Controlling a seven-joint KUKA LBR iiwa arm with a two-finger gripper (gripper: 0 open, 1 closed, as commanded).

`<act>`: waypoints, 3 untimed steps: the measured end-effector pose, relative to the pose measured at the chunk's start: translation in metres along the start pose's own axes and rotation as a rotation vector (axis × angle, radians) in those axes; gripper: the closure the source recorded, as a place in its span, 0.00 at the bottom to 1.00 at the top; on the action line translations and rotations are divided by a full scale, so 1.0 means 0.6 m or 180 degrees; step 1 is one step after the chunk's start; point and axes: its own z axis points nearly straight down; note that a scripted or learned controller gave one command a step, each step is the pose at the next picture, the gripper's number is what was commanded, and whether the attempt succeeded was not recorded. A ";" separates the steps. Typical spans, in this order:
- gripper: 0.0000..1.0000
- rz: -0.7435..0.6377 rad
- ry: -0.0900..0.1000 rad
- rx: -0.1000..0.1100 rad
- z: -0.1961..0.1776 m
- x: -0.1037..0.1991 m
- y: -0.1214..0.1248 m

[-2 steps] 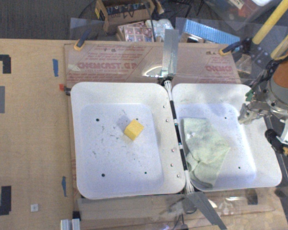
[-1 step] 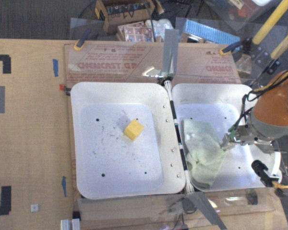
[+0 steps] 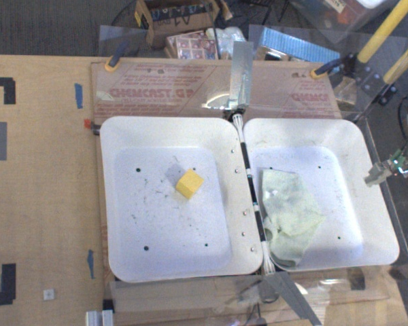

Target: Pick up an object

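Observation:
A small yellow block [image 3: 189, 184] lies a little above the middle of the left bin [image 3: 122, 250], turned at an angle to the bin's walls. A crumpled pale green cloth [image 3: 290, 212] lies in the right bin [image 3: 367, 229], against its left wall and reaching down to its front edge.
The two white bins meet at a central seam [image 3: 250, 195]. A cardboard sheet [image 3: 163, 90] lies behind them, with boxes and clutter beyond. A small grey fitting with a green spot [image 3: 387, 168] sits at the right bin's right rim. Yellow poles [image 3: 387, 19] cross the top right.

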 end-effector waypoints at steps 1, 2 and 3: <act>1.00 -0.1181 0.0011 0.0005 0.171 0.147 -0.029; 1.00 -0.0459 -0.0004 -0.0004 0.093 0.089 -0.044; 1.00 0.0601 -0.0014 -0.0029 0.228 0.165 -0.019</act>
